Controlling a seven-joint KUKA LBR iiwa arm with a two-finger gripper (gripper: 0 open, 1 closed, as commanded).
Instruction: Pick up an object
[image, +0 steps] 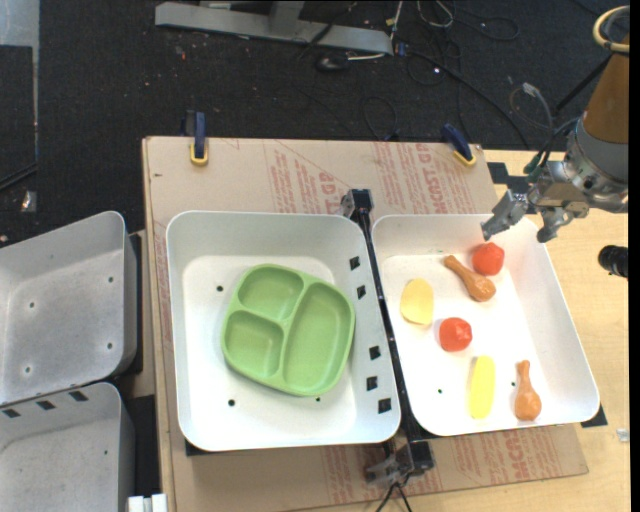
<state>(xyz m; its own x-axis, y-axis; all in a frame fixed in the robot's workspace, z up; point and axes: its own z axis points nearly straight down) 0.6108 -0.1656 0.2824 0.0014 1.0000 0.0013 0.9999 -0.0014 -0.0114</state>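
Brown cardboard (300, 170) covers the surface beneath the two white bins, and red printing runs across it upside down; the letters are too broken up to read with any certainty. Blue-and-yellow clamps (199, 140) pin the cardboard's far edge.

The left bin (190, 250) holds a light green divided plate (288, 328) with three compartments, lying flat near the bin's middle.

The right bin (570, 330) holds six toy foods. A red tomato (488, 258) sits at the far side, touching the thick end of a tan drumstick (470, 278) that slants toward the left. A pale yellow oval piece (418, 301) lies left of centre, with a second red tomato (455, 334) just beside it on the right. Nearer, a yellow elongated piece (481, 386) lies next to an orange drumstick (526, 392).

The gripper (530, 222) hangs over the far right corner of the right bin, its two fingers spread apart with nothing between them, above and just right of the far tomato.
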